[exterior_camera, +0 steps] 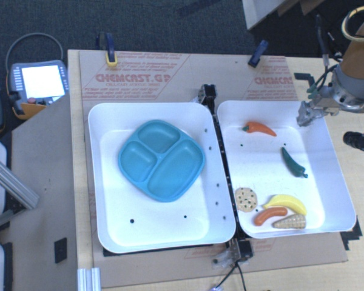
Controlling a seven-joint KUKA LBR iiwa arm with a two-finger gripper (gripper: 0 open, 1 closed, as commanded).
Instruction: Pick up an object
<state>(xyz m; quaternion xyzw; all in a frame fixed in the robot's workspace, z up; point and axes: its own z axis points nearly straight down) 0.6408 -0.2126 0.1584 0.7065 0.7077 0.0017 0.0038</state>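
Blue plate (162, 160) in left bin (103, 132)

From my seat I see the two white bins side by side on the bench. The left bin (103, 162) carries a blue divided plate (162, 159), lying flat near its middle. The right bin (327, 162) has the small things — an orange carrot (259, 128) near the top, a dark green pepper (293, 162) below it, and toward the front a cookie (246, 199), a banana (286, 204), a sausage (270, 216) and a cone-like piece (290, 223), the last three bunched together. The gripper (307, 115) hangs over the right bin's upper right corner — apart from every item.
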